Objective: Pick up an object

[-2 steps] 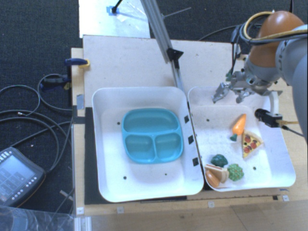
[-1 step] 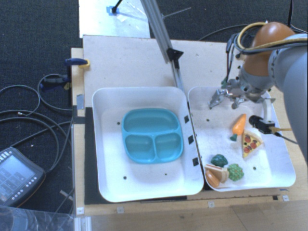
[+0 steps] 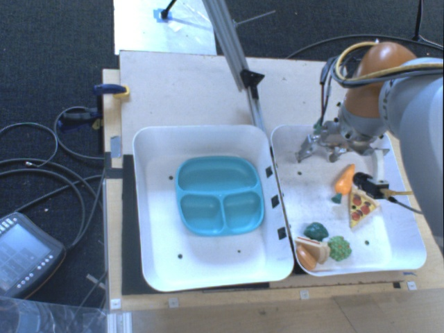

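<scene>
The robot's hand (image 3: 320,147) hangs over the back of the right bin (image 3: 295,189), near that bin's far left corner, on a grey arm with an orange band that reaches in from the right. How far the hand is open cannot be told from this angle, and nothing is seen held in it.

Just in front of the hand and to its right, an orange toy carrot (image 3: 345,179) lies on the bin floor. Beside it is a slice of toy pizza (image 3: 361,207), with a small black part on a cable close above it. Further toward the front of the bin sit a dark green vegetable (image 3: 317,231), a lighter green broccoli (image 3: 339,248) and a tan and orange toy (image 3: 310,252) leaning against the bin's front left wall.

The left bin (image 3: 156,207) holds a blue divided tray (image 3: 219,194). Both bins rest on a pale worktop (image 3: 180,89).

Risks, as a judgement: the hand is not over any toy, so closing where it is would likely catch nothing. The carrot is rounded and may roll or slip from the grip. The pizza lies flat and may be hard to get under. The three toys at the front are crowded together near the wall, so the hand could knock one aside or strike the wall.

Count: two bins, one tray, five toys, one hand.
</scene>
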`<state>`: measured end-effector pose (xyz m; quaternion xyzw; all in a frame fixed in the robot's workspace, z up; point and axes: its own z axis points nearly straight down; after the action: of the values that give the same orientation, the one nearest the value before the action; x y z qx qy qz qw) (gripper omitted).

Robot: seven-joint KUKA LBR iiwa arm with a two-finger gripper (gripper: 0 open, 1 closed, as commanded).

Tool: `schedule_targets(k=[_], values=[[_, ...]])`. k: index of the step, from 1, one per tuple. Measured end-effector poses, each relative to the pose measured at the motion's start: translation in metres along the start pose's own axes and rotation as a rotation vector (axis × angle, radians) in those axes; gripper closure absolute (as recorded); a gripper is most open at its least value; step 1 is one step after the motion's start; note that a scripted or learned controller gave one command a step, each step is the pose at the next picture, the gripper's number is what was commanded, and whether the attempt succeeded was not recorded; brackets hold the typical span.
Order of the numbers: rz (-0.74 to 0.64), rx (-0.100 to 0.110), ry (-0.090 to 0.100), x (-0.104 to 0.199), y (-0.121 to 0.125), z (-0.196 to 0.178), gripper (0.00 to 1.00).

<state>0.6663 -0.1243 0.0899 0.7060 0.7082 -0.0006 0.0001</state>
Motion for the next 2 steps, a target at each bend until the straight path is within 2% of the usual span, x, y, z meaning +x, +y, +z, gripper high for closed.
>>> schedule_targets(k=[1, 2], values=[[-0.002, -0.005, -0.001, 0.000, 0.002, -0.013, 1.00], [-0.003, -0.007, 0.001, 0.003, 0.002, -0.058, 1.00]])
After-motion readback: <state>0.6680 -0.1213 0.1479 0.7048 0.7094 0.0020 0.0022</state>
